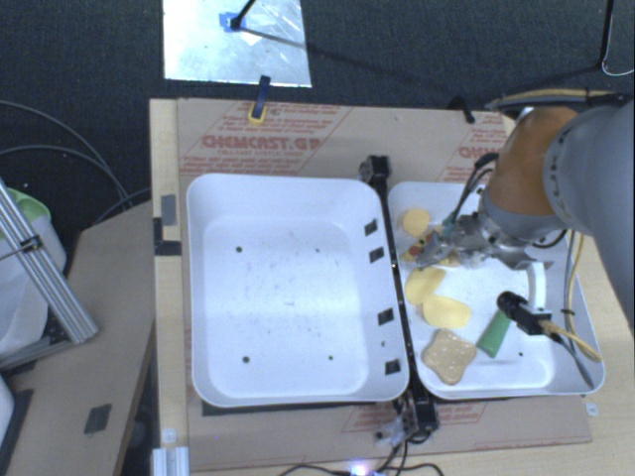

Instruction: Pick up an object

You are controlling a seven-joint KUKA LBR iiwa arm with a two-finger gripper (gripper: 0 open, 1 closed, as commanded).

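Note:
My gripper (430, 249) is low in the right bin (566, 380), near its left wall, with the grey arm (556, 181) reaching in from the right. Just beyond the gripper lies a pale yellow piece (416, 221). A small yellow and red bit (448, 259) sits right at the gripper. Two more yellow pieces (425, 286) (446, 312) lie just in front of it. A tan bread slice (448, 356) and a green block (492, 335) rest near the bin's front.
The left bin (288, 291) sits beside the right one, and a black divider (395, 286) with clips runs between them. Both stand on a cardboard sheet (298, 137). A silvery plate (236, 28) lies on the floor behind.

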